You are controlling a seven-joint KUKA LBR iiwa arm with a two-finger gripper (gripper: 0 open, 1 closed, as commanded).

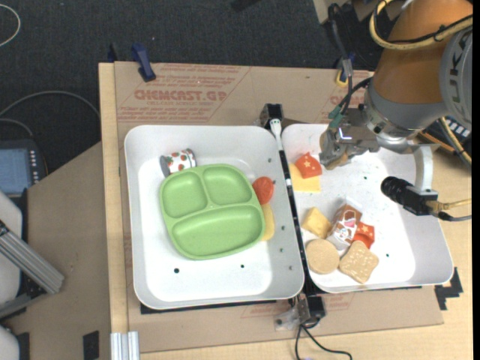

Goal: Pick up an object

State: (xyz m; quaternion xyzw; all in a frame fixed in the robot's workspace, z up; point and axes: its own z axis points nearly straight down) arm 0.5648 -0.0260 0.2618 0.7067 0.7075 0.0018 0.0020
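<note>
My gripper (334, 153) hangs over the far left part of the right bin (420, 268), just right of a red and yellow block (306, 169). Whether it touches the block cannot be judged. Nearer the front of that bin lie a yellow cheese wedge (316, 221), a small printed carton (345, 225), a red piece (365, 235), a round biscuit (323, 256) and a square cracker (358, 262), packed close together.
The left bin (150, 276) holds a green divided plate (212, 211), a small patterned cup (178, 161) at its far left, and a red tomato (263, 190) at its right edge. A black clip (271, 116) sits where the bins meet.
</note>
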